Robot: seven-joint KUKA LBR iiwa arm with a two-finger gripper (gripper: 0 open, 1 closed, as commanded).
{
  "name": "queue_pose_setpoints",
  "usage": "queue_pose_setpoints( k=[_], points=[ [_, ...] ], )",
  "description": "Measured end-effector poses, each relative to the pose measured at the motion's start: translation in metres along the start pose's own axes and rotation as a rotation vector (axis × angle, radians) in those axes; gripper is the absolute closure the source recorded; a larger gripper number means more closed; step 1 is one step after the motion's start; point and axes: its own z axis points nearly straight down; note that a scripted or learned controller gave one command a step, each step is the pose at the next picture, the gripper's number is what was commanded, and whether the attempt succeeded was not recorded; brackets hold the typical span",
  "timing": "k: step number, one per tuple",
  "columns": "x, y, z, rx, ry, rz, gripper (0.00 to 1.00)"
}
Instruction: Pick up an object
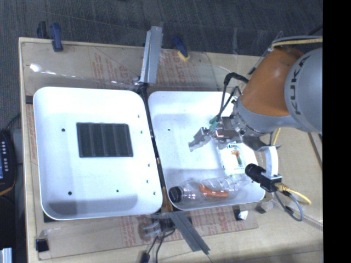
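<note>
My gripper (198, 138) hangs over the middle of the right bin (170, 111), with the arm reaching in from the right. Just right of it and below the wrist lies a white bottle (233, 161) with a green and orange label. Along the bin's near wall lies a clear plastic bottle (205, 190) on its side, with a black cap at its left end and something orange inside. Nothing shows between the gripper's tips. A dark ribbed rectangular panel (104, 139) lies flat in the middle of the left bin (55, 108).
A metal divider bar (151, 53) runs up from between the two bins at the back. Blue clamps (56, 36) sit on the bench's far edge. The bench border (88, 64) surrounds both bins.
</note>
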Motion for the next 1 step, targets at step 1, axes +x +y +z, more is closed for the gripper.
queue_pose_setpoints(
  k=[1],
  points=[
    [-0.0651,-0.0232,0.0003,-0.001,-0.001,0.04,0.0]
  ],
)
